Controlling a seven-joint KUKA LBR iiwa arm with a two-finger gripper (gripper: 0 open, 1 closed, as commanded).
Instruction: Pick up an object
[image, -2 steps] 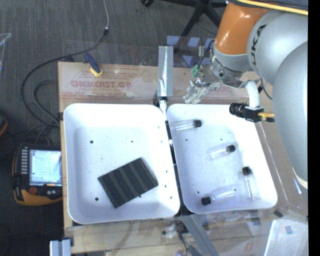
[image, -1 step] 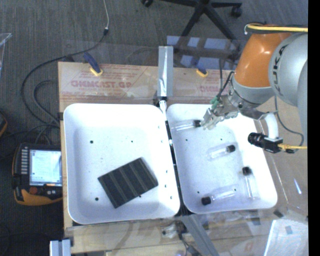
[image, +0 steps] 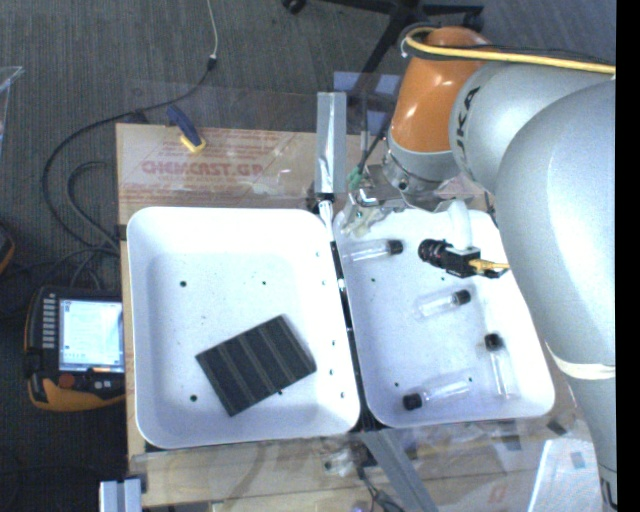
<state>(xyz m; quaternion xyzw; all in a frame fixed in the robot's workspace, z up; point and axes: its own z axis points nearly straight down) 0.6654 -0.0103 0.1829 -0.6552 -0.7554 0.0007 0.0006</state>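
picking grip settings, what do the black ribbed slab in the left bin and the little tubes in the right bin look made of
Black ribbed slab: likely foam or rubber, matte, no glare on its ridges. Tubes: clear plastic or glass, the bin shows through; black caps look matte plastic.

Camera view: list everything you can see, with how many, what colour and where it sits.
left bin: 1, white, left on the bench
right bin: 1, white, touching the left bin's right side
ribbed block: 1, black, in the left bin, towards its near side
capped vials: 4, clear with black caps, scattered in the right bin
cardboard sheet: 1, brown with red print, behind the left bin
clip: 1, blue and yellow, at the cardboard's far edge
teach pendant: 1, orange and black, screen lit, left of the bench
arm: 1, grey with orange band, from the right
gripper: 1, metallic, over the right bin's far left corner
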